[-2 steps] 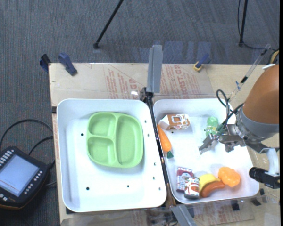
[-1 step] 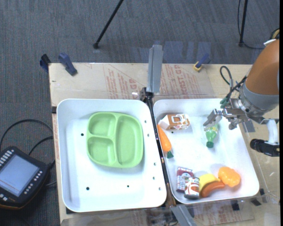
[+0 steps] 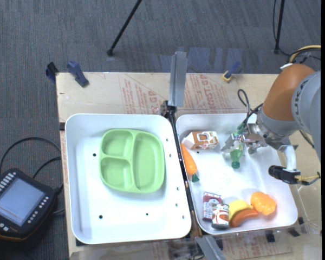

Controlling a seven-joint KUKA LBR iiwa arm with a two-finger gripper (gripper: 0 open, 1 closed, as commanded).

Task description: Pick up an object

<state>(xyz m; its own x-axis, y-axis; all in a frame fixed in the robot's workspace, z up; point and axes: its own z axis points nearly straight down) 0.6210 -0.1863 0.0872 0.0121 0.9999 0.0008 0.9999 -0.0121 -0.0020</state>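
My gripper is over the upper middle of the right bin, reaching in from the right. A slim green object sits between its fingers, with green showing above and below the metal jaws. The gripper is shut on it. Left of it lies a small orange-and-white carton. An orange carrot rests along the bin's left wall. At the bin's front are a red-and-white packet, a yellow banana-like piece and an orange fruit.
The left bin holds a green divided plate. A grey post stands behind the seam between the bins. A teach pendant lies on the floor at left. The arm's wrist and a black cable connector hang over the right bin's right side.
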